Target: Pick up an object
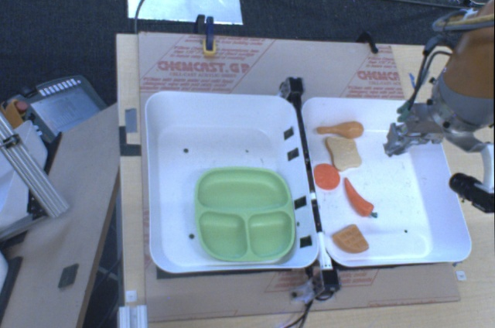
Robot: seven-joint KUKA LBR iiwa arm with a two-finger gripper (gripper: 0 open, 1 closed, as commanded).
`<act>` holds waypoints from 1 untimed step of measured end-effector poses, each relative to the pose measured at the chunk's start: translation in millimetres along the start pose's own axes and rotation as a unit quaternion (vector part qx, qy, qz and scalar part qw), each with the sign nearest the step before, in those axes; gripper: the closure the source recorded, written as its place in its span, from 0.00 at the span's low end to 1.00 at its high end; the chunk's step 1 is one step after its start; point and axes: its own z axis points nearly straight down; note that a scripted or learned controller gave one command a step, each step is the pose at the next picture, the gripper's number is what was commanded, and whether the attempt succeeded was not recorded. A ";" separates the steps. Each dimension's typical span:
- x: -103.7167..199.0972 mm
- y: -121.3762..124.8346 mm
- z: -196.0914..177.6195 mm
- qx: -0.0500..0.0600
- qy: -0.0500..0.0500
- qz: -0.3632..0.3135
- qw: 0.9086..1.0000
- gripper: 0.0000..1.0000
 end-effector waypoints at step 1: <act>41.9 17.0 13.0 0.000 0.000 0.000 1.000 1.00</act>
